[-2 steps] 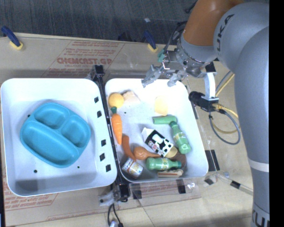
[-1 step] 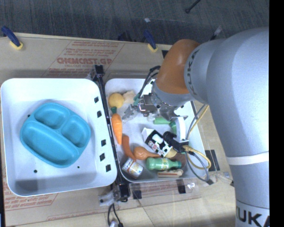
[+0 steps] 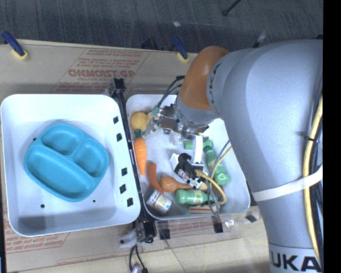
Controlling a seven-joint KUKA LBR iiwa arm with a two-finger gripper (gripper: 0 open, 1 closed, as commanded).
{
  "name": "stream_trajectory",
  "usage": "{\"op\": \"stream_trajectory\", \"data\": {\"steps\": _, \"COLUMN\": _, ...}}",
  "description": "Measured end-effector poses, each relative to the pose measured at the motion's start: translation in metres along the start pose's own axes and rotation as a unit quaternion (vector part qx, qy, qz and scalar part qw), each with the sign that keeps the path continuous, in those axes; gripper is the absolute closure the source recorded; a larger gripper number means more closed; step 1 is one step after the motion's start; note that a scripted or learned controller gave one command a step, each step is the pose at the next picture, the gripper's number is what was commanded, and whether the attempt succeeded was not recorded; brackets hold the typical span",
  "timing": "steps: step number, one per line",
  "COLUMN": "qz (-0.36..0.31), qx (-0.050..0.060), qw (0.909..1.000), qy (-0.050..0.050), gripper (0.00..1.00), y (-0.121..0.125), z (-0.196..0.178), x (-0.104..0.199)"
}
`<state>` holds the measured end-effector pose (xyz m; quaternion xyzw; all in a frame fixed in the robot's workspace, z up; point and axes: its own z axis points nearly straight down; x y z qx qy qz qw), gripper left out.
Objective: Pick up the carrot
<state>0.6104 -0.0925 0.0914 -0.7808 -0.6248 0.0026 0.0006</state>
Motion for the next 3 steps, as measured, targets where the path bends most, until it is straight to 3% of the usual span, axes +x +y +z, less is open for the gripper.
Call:
{"op": "stream_trajectory", "data": {"steps": 1, "qz": 0.146, "qx": 0.011, "qw": 0.9893, "qy": -0.002, "gripper": 0.00, "y": 0.011, "z": 0.002, "x": 0.002}}
{"op": "stream_trajectory", "data": {"steps": 2, "qz": 0.141, "qx": 0.011, "qw": 0.9899, "qy": -0.001, "gripper": 1.00, "y": 0.011, "z": -0.008, "x": 0.004}}
{"op": "stream_trajectory", "data": {"steps": 3, "qz": 0.080, "qx": -0.001, "qw": 0.9968, "qy": 0.004, "gripper": 1.00, "y": -0.017, "z": -0.104, "x": 0.096}}
